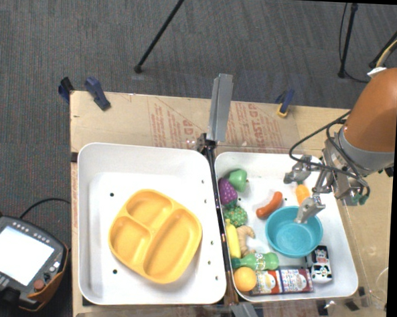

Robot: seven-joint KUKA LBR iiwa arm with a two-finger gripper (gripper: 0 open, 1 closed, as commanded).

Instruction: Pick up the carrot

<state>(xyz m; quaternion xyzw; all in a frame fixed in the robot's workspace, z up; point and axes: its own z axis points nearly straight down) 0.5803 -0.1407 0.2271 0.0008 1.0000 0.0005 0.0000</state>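
The round blue plastic bowl (293, 234) in the right-hand white bin (346, 245) serves as the landmark. The small orange carrot (303, 193) lies on the bin floor just beyond the bowl's far rim, towards its right side. The two-finger gripper (304, 192) hangs over that same spot: one grey finger (297, 172) sits on the far-left side of the carrot and the other (310, 209) reaches down to the bowl's far rim, so the fingers are spread apart with the carrot showing in the gap between them. Whether they touch the carrot cannot be told from this view. The grey arm with its orange band (377, 108) comes in from the right, above and behind the bowl.

Just left of the bowl's far edge lies a red sausage-shaped toy (270, 204). Farther left, along the bin's left wall, are a green pear-like fruit (237, 179), a purple bunch of grapes (226, 190), and a yellow banana (233, 241). In front of the bowl, near the bin's front wall, rest an orange ball-shaped fruit (245, 279), a flat red-and-white printed packet (283, 281) and, to the bowl's front right, a small black-and-white carton (321, 264).

Well to the left of the bowl, the other white bin (98, 162) holds a yellow plastic tray with three compartments (155, 234).
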